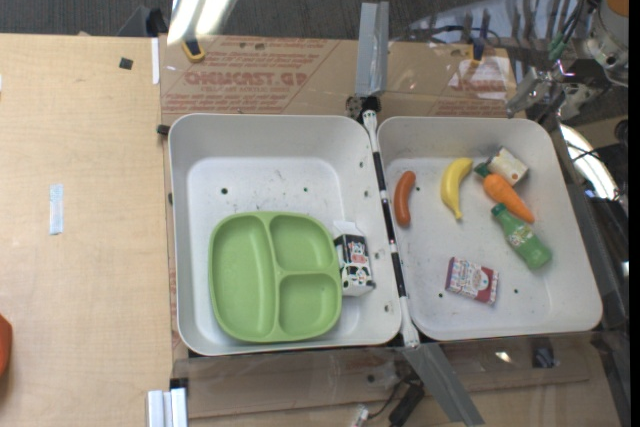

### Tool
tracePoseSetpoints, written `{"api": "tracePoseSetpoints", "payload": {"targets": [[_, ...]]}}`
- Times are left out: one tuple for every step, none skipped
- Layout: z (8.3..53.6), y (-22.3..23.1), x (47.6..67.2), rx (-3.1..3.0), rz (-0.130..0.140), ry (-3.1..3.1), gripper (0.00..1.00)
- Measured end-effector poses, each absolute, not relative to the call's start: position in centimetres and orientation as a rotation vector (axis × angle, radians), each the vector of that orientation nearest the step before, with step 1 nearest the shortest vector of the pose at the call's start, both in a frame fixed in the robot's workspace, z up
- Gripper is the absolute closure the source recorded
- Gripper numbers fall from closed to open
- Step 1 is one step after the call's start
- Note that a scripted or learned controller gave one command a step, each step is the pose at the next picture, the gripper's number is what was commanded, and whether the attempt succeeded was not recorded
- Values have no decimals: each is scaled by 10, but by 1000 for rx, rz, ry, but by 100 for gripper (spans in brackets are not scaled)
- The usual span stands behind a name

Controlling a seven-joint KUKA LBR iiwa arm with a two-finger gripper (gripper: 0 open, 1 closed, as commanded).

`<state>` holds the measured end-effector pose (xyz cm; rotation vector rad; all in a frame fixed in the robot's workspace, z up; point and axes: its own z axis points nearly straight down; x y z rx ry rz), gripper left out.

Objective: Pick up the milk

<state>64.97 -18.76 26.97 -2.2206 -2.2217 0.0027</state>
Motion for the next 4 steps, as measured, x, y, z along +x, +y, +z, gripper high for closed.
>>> {"api": "tracePoseSetpoints", "payload": {"targets": [[153,-179,551,-2056,2,-2373,0],[90,-117,501,-1963,2,-2449,0],[91,-104,479,-1973,2,-2440,0],[99,-105,479,-1978,2,-2437,100]]}}
